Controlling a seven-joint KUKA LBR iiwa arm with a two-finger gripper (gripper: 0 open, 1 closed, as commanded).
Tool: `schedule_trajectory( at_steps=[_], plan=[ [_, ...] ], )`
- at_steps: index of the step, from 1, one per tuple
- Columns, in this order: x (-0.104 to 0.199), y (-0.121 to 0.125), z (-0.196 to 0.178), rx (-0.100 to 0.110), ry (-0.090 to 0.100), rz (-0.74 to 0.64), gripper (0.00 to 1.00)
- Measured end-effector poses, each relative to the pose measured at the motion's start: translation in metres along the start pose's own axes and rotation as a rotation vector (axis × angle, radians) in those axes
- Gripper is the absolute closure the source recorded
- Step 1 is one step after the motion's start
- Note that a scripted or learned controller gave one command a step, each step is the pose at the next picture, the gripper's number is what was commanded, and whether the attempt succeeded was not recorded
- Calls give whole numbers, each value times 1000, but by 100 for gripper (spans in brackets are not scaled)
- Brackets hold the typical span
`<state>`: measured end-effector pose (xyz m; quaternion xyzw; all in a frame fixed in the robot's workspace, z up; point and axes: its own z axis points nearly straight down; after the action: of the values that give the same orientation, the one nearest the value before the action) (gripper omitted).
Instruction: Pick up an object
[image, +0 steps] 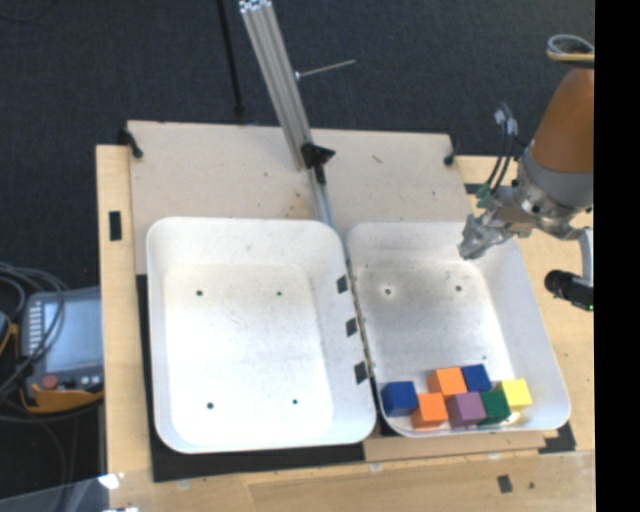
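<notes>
**Gripper above the right bin, blocks bunched at the near edge**

Blocks sit clustered in the near corner of the right bin (520, 290), packed tightly together. A blue block (399, 397) lies at the left end of the cluster, just beside an orange block (431, 408). A purple block (465, 408) and a green block (495, 404) follow along the front, with a yellow block (516, 392) at the right end. Behind them sit a second orange block (449, 380) and a second blue block (476, 377). The gripper (473, 243) hangs over the far right corner of the same bin, well apart from the blocks, with nothing between its fingers; whether they are open or closed cannot be told. The arm (562, 130) reaches in from the right. The left bin (160, 300) lies beside the right one, touching it along the middle.
</notes>
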<state>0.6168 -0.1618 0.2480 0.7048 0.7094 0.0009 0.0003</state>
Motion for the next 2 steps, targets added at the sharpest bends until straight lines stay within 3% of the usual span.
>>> schedule_trajectory(
  at_steps=[2],
  plan=[
    [95,-39,0,3,-1,1,100]
  ],
)
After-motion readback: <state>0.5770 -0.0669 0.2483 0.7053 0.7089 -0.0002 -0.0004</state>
